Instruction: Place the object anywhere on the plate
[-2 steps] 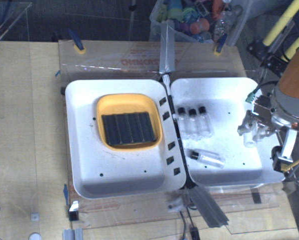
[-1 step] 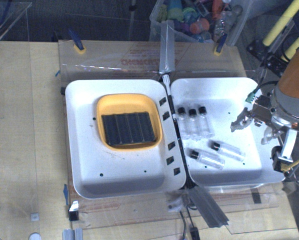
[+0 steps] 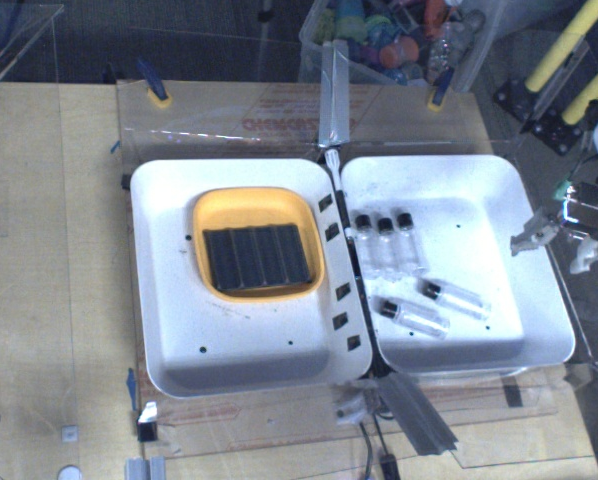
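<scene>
My gripper hangs at the right bin's edge; its grip I cannot tell. The vials lie there, clear and round: they may roll or slip short of the plate.

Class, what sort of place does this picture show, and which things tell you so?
Probably a robotics lab: two shallow white bins side by side on a wooden bench, small clear black-capped vials and a metal gripper reaching in.
</scene>
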Tool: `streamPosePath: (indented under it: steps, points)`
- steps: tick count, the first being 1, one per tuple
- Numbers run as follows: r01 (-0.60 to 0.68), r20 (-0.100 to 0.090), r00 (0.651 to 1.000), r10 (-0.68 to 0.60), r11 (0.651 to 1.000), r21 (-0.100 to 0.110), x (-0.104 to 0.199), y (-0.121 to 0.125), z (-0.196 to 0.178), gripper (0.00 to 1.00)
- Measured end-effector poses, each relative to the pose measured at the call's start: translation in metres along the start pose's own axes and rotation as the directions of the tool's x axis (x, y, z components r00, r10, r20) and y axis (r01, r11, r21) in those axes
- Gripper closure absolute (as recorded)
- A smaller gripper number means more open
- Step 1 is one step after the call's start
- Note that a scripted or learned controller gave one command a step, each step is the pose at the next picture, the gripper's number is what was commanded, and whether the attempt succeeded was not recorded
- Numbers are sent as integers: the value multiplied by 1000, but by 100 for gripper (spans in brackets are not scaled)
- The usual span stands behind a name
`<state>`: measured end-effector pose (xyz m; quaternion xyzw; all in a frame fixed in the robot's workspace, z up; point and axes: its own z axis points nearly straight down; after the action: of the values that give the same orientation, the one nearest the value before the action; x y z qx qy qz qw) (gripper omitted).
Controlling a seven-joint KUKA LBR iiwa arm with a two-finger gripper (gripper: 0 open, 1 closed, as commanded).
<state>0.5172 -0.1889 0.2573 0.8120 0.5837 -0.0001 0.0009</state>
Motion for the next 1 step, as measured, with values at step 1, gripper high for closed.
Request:
streamPosePath:
  steps: [1]
  points:
    - [3, 0, 1000, -3, 1000, 1, -7, 45, -24, 0]
